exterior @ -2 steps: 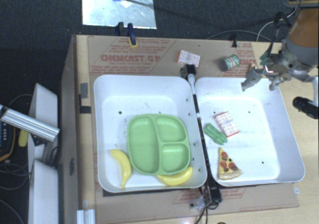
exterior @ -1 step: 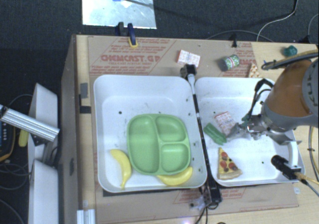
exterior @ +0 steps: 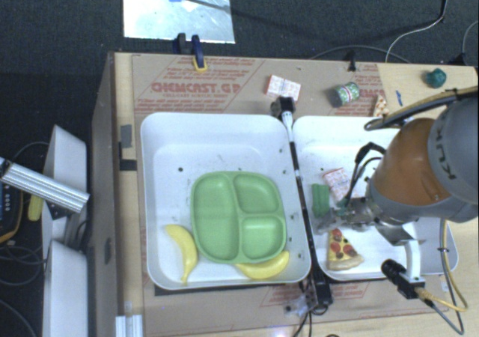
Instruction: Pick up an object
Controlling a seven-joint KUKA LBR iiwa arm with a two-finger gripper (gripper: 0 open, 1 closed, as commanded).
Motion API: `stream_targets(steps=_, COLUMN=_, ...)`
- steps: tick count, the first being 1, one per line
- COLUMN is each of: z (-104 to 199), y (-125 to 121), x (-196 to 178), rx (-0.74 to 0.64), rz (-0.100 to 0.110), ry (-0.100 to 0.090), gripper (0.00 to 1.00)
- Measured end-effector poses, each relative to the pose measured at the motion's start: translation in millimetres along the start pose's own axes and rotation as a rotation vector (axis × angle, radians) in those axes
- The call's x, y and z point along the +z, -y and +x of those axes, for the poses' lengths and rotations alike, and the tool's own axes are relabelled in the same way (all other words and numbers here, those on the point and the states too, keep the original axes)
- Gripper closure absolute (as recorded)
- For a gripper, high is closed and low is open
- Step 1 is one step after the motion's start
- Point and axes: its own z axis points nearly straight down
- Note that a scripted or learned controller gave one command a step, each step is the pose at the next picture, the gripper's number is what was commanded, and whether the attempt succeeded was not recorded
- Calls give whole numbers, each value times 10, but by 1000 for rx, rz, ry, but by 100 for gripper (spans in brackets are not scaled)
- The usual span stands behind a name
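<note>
Cardboard under the bins (exterior: 202,87) is reading "CHEMCAST GP". Left bin (exterior: 165,148) is holding a green divided plate (exterior: 239,216) w/ two bananas (exterior: 182,251) lying at its lower edge. Right bin (exterior: 329,137): green block (exterior: 320,198), pizza slice toy (exterior: 342,248) just below the gripper (exterior: 340,212), which is hovering low; the arm's blocking it, so can't tell if it's gripping anything.

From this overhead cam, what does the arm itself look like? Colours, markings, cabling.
The arm is bulky and rounded: a grey shell with dark lettering on its right side and a broad orange band above the wrist. Black cables loop along the wrist toward the dark metal gripper.
</note>
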Motion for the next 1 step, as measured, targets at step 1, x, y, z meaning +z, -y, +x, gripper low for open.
stream_targets(steps=1, z=-716, y=-1436, x=-11, rx=-1, rz=-3, ry=2, gripper=0)
